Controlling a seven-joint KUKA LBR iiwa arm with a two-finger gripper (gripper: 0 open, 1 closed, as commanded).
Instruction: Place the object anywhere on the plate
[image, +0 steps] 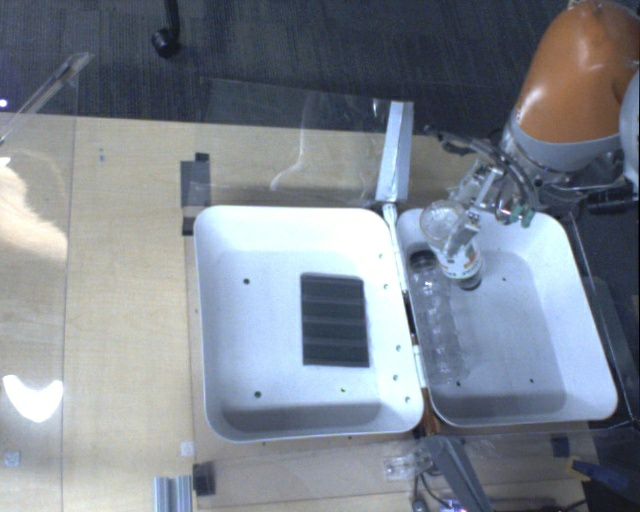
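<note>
Clear plastic bottle (437, 318) lies below the fingers (466, 262), ungrasped.

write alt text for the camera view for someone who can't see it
The gripper hangs low over the right bin, by a clear plastic bottle lying along the bin's left wall. The left bin holds a dark ridged plate.
</note>
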